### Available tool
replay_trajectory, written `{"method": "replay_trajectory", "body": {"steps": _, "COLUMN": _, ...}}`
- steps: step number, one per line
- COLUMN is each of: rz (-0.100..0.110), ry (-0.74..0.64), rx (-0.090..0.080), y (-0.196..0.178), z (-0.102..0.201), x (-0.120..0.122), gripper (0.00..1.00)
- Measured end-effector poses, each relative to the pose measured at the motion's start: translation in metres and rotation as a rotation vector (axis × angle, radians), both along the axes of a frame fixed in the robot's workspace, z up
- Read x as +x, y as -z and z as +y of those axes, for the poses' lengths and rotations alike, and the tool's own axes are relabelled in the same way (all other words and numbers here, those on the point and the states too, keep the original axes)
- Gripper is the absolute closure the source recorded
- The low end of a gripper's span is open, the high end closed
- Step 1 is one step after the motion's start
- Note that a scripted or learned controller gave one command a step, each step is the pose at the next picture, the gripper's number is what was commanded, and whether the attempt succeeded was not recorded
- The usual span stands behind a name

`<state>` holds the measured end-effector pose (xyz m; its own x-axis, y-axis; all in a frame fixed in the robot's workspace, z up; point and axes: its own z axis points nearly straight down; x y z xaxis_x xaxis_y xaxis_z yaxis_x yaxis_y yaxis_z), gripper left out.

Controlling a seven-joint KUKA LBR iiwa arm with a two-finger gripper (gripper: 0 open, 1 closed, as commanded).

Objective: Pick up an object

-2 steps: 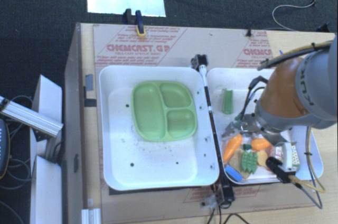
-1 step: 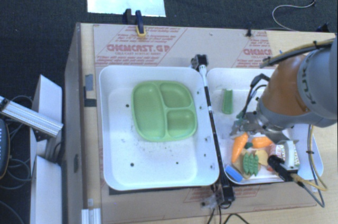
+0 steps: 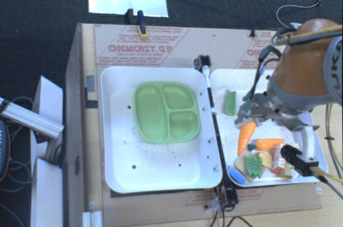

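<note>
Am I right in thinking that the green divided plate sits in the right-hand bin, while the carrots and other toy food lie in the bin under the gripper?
Not quite: the camera view shows the green divided plate in the left bin, not the right one. The rest holds: the carrots and other toy food lie in the right bin, where the gripper hangs.

Two white bins (image 3: 115, 178) are being seen on the bench, and one green tray (image 3: 166, 112) is being held in the left one. In the right bin, two carrots (image 3: 246, 135), one green stick (image 3: 230, 102) and a small heap of other toys (image 3: 257, 164), too jumbled for counting, are being held.
</note>
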<state>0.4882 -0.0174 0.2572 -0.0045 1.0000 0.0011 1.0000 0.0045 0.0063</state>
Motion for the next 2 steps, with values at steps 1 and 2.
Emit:
{"method": "replay_trajectory", "body": {"steps": 1, "rz": 0.006, "ry": 0.001, "rx": 0.000, "y": 0.009, "z": 0.075, "x": -0.001, "gripper": 1.00}}
{"method": "replay_trajectory", "body": {"steps": 2, "rz": 0.006, "ry": 0.000, "rx": 0.000, "y": 0.002, "z": 0.118, "x": -0.002, "gripper": 1.00}}
